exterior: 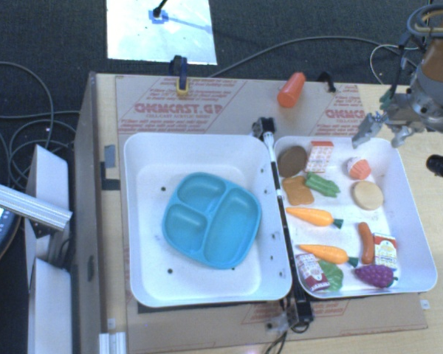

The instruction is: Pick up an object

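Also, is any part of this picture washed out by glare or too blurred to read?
Camera view: the metal sheet at top glares nearly white; the gripper is slightly soft at the upper right; the blue plate and carrots are evenly lit and sharp; print on the small packets is too small to read.

The grey arm reaches in from the right, its end effector (379, 129) hanging with fingers spread apart.

Blue tray (211, 220) in a white bin (144, 161) — orange carrots (310, 216), purple grapes (374, 275), green pepper (322, 185).
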